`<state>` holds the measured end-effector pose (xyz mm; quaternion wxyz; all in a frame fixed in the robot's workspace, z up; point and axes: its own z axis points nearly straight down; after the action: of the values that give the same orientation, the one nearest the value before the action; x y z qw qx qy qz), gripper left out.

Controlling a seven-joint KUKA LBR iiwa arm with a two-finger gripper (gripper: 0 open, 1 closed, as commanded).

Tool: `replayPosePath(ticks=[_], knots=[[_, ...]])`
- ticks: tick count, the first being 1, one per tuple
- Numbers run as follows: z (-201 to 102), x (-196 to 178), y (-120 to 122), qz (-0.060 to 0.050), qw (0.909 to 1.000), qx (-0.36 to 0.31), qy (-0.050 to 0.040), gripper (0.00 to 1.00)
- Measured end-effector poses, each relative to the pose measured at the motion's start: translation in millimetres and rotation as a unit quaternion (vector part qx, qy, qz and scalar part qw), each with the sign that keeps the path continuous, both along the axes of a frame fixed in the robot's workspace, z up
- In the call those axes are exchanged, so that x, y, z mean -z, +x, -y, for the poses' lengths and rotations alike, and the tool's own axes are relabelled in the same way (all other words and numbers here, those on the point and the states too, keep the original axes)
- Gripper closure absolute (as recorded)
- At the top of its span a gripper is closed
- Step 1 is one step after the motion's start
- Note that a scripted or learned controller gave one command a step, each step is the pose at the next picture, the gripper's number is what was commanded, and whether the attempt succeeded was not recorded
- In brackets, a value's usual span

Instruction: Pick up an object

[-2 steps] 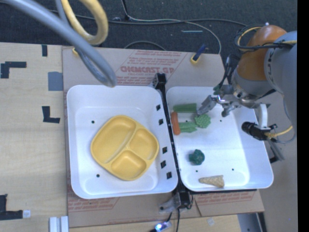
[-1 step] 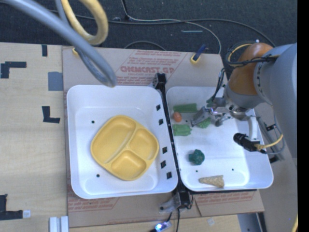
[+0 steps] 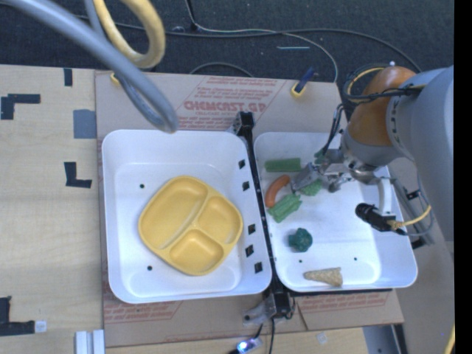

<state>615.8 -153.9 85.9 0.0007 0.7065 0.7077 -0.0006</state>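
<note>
Fingers of the gripper (image 3: 306,183) hang low in the right bin (image 3: 383,271), seemingly parted around a small green piece (image 3: 313,189), probably because the toys lie there: orange piece (image 3: 276,189), green block (image 3: 285,208), dark green lump (image 3: 300,239) and cone (image 3: 324,276).

a robot lab: white bins (image 3: 122,220) on a taped bench (image 3: 44,198), loose cables (image 3: 243,32), a yellow hose (image 3: 144,21) overhead.

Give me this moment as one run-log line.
arm: over right bin | gripper: low among green pieces and orange piece | grasp: unconfirmed | left bin: yellow divided plate
</note>
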Motion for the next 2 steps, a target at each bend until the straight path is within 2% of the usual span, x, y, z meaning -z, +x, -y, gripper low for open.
replayPosePath(ticks=[1, 2], knots=[[0, -9, 0, 0.001, 1.0000, 0.000, -0.0008, 1.00], [-11, -63, 1, 0.002, 1.0000, 0.000, 0.0007, 1.00]])
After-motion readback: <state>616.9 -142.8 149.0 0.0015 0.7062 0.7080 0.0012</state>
